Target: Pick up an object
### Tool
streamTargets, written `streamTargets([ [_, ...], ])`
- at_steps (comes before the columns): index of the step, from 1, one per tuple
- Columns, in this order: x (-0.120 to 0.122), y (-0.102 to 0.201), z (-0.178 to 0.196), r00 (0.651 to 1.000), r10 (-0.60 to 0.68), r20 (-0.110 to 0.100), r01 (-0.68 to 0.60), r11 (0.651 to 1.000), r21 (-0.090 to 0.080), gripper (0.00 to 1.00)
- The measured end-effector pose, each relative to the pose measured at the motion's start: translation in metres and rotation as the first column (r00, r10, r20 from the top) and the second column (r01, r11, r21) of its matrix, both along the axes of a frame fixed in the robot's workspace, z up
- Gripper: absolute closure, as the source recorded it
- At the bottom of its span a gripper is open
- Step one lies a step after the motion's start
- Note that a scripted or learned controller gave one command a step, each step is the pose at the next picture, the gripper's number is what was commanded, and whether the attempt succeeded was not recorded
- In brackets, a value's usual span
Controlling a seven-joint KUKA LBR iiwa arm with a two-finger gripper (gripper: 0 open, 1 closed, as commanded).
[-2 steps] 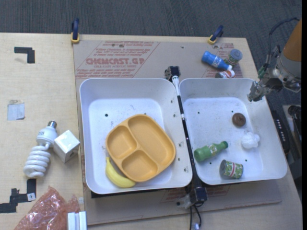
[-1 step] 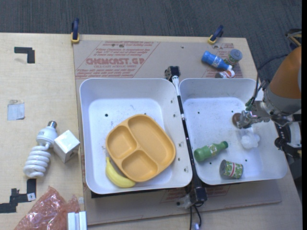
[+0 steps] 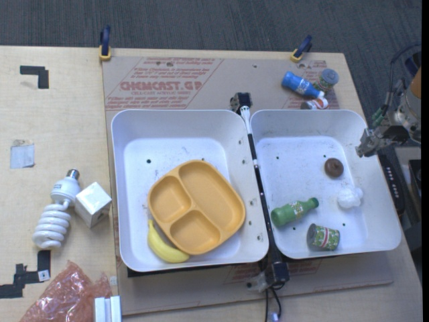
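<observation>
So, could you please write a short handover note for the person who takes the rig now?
Gripper: at the right bin's right rim, above it, holding nothing visible.
Right bin: green plastic bottle, patterned green can, white fluffy ball, brown round piece.
Left bin: orange divided tray resting over a yellow banana.
Done: nothing picked.
Left: descend, grasp one object, lift.

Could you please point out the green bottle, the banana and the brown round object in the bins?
green bottle (image 3: 293, 211): camera view, on its body.
banana (image 3: 163, 246): camera view, on its exposed curve.
brown round object (image 3: 334, 168): camera view, on its top.
</observation>
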State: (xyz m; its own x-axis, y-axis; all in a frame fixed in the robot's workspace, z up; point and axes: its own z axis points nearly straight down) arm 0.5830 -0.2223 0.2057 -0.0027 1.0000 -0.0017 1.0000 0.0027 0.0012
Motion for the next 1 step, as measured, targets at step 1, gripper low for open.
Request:
streamTargets([
  [1, 0.0329, 0.0168, -0.1008, 1.000, -0.001, 0.007, 0.001, 1.000, -0.002, 0.00],
])
